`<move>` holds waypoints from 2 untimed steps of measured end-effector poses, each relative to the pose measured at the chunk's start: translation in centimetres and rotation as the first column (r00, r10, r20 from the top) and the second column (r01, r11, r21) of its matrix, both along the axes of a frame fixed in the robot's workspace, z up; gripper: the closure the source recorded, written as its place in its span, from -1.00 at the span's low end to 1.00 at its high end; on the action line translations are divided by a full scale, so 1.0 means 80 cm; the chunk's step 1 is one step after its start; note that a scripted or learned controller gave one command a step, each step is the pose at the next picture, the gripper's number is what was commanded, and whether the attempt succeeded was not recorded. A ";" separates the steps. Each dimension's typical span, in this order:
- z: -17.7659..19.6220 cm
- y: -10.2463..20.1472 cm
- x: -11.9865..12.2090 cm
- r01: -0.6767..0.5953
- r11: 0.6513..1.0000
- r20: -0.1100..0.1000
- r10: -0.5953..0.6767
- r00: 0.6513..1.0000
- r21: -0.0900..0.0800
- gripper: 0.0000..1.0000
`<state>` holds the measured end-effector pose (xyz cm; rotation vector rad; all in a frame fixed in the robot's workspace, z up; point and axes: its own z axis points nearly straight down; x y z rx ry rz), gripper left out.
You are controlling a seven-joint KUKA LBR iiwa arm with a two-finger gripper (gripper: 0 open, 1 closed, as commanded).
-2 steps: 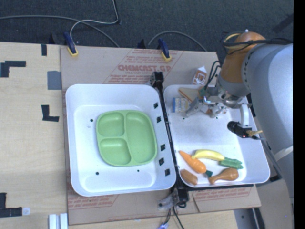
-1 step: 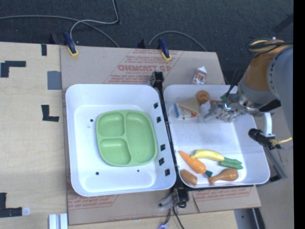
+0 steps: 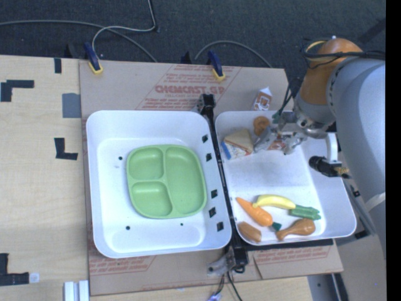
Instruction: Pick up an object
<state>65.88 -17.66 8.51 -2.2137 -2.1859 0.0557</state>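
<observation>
Over the far end of the right bin (image 3: 326, 187), the gripper (image 3: 276, 137) hangs low, reached in from the right by the grey arm (image 3: 363, 105) with its orange band (image 3: 322, 74). The gripper is small and blurred against the white floor, so I cannot tell how it is set. Nothing can be seen held in it.

Just to its left, touching or nearly so, a sandwich wedge (image 3: 239, 144) lies against the bin's far left corner. A small round brown piece (image 3: 261, 125) sits just behind the gripper, near the far wall. Outside the bin, on the cardboard (image 3: 182, 86) beyond that wall, stands a little white carton (image 3: 264, 99) with an orange mark.

At the near end of the same bin a cluster of toy food lies well apart from the gripper: a carrot (image 3: 255, 211), a banana (image 3: 274, 202) just behind it, a green piece (image 3: 306, 212) to the right of the banana, a drumstick (image 3: 296, 229) in front of that, and a brown oval piece (image 3: 249, 232) by the near left corner.

The left bin (image 3: 106, 137) holds a green tray (image 3: 166, 180) with three compartments, lying flat near its middle. Two blue-and-yellow clamps (image 3: 94, 60) grip the cardboard's far edge, and black cables (image 3: 150, 5) trail across the dark floor beyond.
</observation>
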 end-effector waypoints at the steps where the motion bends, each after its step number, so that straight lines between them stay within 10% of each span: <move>1: -0.001 0.019 0.000 0.002 1.000 0.003 -0.002 1.000 -0.008 -1.00; 2: -0.001 0.024 0.000 0.002 1.000 0.004 -0.002 1.000 -0.009 -1.00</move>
